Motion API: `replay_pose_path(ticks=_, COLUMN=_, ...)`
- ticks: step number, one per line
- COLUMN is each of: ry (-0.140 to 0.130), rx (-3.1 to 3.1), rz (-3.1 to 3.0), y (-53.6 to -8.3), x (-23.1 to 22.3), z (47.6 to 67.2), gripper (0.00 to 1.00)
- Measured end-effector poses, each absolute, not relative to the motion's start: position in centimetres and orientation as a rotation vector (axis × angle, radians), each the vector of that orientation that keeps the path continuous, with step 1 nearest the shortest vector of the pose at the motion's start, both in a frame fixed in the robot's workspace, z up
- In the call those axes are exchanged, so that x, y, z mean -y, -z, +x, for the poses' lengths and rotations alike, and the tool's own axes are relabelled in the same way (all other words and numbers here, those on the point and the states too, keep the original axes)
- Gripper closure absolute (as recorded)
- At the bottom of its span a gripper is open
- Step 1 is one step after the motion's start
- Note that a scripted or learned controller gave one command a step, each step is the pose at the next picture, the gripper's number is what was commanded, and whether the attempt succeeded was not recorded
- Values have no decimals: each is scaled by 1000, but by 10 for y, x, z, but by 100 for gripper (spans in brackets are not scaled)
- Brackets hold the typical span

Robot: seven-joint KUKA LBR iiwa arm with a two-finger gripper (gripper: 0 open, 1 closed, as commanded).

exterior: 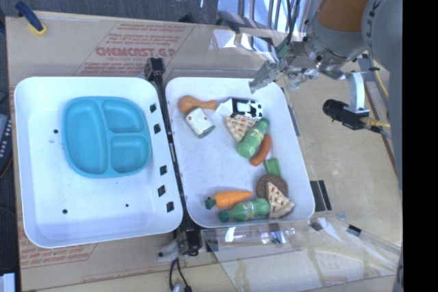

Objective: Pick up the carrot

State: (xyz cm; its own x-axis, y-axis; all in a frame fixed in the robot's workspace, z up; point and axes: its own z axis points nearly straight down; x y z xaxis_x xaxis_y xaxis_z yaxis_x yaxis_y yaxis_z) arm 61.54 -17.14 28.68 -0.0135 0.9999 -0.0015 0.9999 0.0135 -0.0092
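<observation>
**One carrot, low in the right bin**

One carrot [231,199] lies on its side near the front edge of the right bin [213,167], its green top pointing toward the bin's left wall, a green bottle [245,210] touching it just below. It looks like a light, rigid toy with a smooth skin, likely to slip; closing across the thick orange middle seems safest. The gripper [263,78] hangs over the bin's far rim, well apart from the carrot; how wide it stands I cannot tell, and nothing is seen in it.
</observation>
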Motion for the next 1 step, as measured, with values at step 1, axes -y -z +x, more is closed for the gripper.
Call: replay_pose_path(ticks=1, ry=-17, rx=2135, rz=-2288, y=-220, x=140, z=545, gripper=0)
